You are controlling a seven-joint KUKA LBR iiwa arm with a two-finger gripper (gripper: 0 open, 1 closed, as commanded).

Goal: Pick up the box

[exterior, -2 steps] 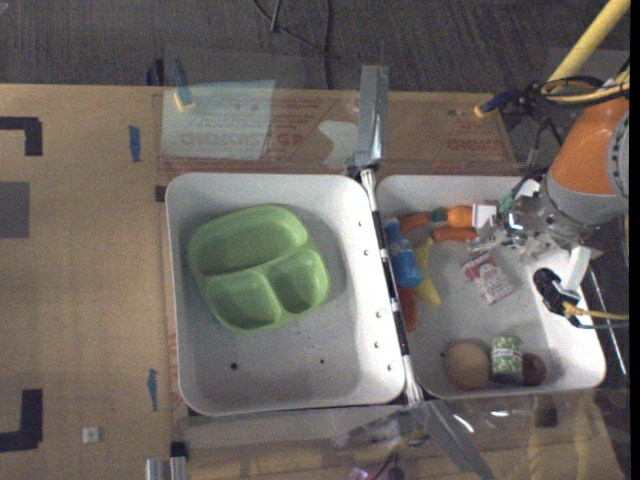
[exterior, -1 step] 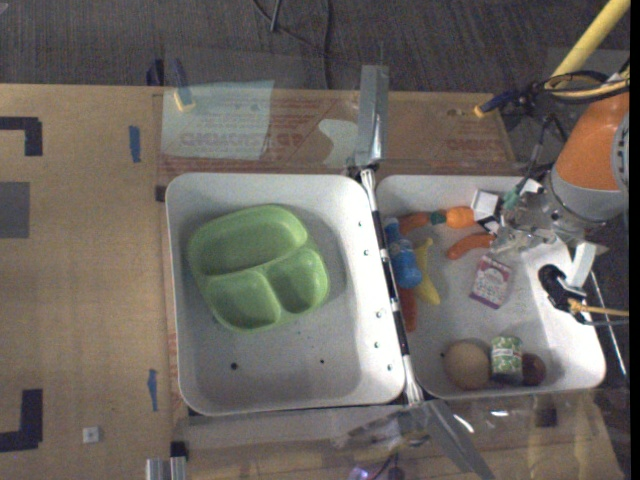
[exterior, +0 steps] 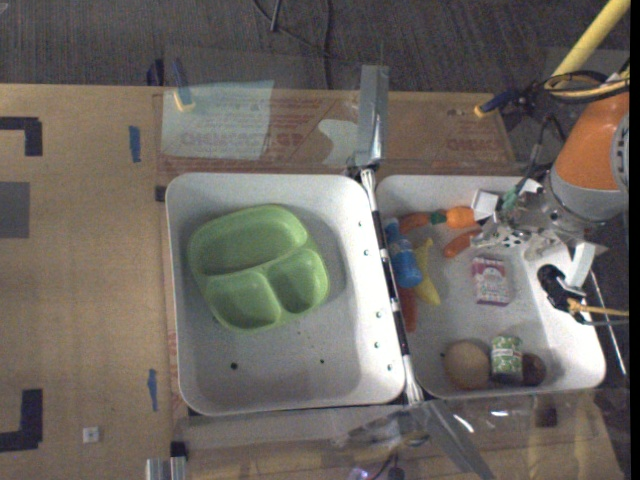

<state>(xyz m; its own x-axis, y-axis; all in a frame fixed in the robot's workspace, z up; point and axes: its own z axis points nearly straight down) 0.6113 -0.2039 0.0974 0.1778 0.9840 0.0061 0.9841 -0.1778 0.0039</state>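
Camera view: box (exterior: 491,279) flat in right bin (exterior: 590,368), just below gripper (exterior: 512,230); finger gap can't tell; could slip off flat carton, or snag carrot (exterior: 459,217) nearby if descent off-centre.

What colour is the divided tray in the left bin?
Green; the divided tray shows best in the camera view.

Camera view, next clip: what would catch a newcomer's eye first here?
The bright green divided plate lying alone in the left bin stands out most. Next comes the arm's orange band at the right edge, with the gripper above the right bin. That bin holds the clutter: a small pink box mid-bin, a blue bottle and a potato.
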